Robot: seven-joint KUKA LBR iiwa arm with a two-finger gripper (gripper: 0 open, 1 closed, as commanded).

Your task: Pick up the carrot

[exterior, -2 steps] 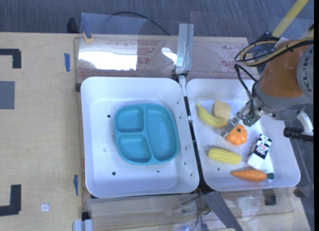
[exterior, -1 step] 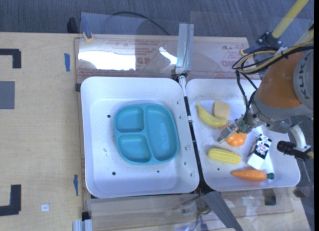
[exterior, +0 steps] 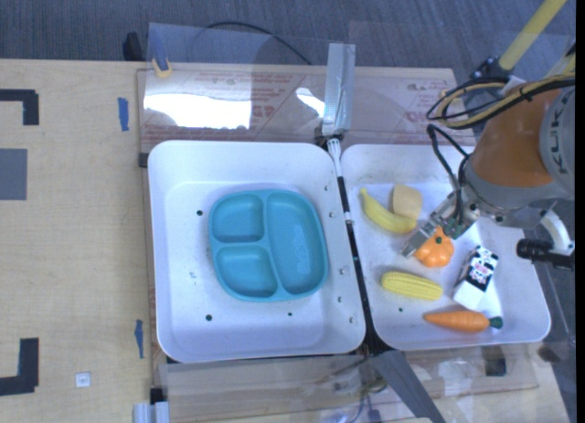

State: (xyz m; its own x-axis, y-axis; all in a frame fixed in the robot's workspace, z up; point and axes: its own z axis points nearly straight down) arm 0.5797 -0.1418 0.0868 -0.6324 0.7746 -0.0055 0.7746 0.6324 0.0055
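- Near the front edge of the right bin (exterior: 530, 257) lies the carrot (exterior: 457, 321), green tip pointing right.
- Well apart from it, the tool (exterior: 428, 240) sits low over an orange pepper (exterior: 436, 250); how far its fingers are spread I cannot tell.
- Corn (exterior: 410, 285) lies between pepper and carrot.
- A blue tray (exterior: 268, 244) sits in the left bin (exterior: 174, 257).

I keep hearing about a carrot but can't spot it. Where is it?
The carrot lies along the near edge of the right-hand bin, just below the corn cob and the small milk carton.
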